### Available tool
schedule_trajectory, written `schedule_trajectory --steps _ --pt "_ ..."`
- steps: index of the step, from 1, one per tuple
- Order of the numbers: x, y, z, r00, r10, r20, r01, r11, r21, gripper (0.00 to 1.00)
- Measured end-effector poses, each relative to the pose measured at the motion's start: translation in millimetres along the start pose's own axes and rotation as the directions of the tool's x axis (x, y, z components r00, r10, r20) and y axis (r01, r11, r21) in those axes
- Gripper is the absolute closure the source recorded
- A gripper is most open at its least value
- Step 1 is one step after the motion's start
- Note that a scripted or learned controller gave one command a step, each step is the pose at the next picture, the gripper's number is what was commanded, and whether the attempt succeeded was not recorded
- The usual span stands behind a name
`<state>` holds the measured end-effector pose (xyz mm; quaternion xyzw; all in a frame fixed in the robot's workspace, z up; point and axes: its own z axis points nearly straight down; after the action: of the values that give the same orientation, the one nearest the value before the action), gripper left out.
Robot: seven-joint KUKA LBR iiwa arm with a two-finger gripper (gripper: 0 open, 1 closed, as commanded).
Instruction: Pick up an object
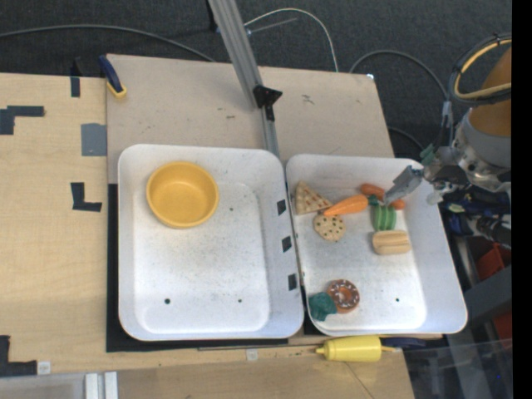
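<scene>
Desk with two white bins; right bin [432, 306] holds toy food. Gripper [405, 184] at right of frame hovers over carrot [347, 206] and green piece [383, 217]; finger state unclear. Crowded items risk a mis-grasp.

An orange carrot [346, 207] lies flat in the right bin [440, 306], beside a green toy [383, 217].

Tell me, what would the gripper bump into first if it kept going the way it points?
Probably the carrot. The gripper slants down and left over the right bin, tip near the carrot's thick end. Height is hard to judge from above, so it might meet the green piece instead.
</scene>
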<state>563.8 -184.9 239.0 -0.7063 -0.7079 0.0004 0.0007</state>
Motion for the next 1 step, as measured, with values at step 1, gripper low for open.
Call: schedule_trajectory --steps 1 --pt "-0.1 0.0 0.0 1.000 0.000 0.000 0.000 1.000 0.000 0.00"
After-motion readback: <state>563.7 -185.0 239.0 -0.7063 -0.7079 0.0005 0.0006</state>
